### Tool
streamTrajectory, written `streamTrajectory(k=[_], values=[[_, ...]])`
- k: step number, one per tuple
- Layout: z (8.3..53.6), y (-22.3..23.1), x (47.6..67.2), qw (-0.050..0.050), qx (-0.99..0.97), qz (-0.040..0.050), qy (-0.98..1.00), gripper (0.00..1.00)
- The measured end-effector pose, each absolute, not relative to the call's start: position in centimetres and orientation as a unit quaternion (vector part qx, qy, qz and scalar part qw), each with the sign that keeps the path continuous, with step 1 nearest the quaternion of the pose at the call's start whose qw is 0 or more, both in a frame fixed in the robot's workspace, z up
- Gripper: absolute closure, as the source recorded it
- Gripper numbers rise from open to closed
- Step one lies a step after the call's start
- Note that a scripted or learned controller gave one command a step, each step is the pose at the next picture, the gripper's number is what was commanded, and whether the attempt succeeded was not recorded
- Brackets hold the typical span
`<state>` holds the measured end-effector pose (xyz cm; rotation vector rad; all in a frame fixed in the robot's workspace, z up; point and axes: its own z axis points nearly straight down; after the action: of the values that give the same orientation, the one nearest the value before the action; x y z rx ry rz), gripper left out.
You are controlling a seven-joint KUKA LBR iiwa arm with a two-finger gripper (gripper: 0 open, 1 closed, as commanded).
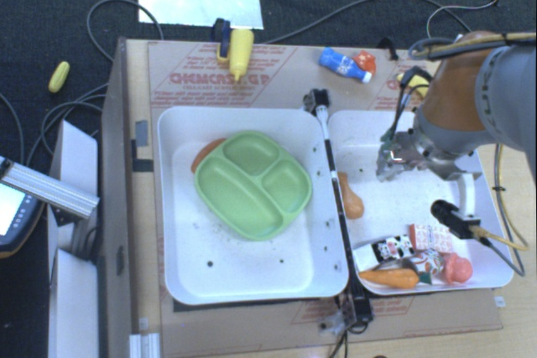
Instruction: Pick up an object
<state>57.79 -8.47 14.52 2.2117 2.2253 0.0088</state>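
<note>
orange object (207, 153): mostly hidden under the green tray (253, 184)
arm (487, 96): cut off by right edge
gripper (391, 164): fingers too blurred to tell

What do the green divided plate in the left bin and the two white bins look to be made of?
The green plate looks like molded plastic with a matte to satin finish: uniform color, rounded compartment ridges, only soft highlights. The left bin and right bin look like thin formed plastic, smooth and slightly glossy, with rounded corners and rolled rims; foam or coated metal cannot be ruled out from this view.
</note>
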Motion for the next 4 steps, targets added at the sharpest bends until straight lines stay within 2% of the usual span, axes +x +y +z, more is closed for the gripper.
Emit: streamTrajectory(k=[4], values=[[18.7, -8.3, 58.1, 0.003, 0.702, 0.0073, 0.712, 1.00]])
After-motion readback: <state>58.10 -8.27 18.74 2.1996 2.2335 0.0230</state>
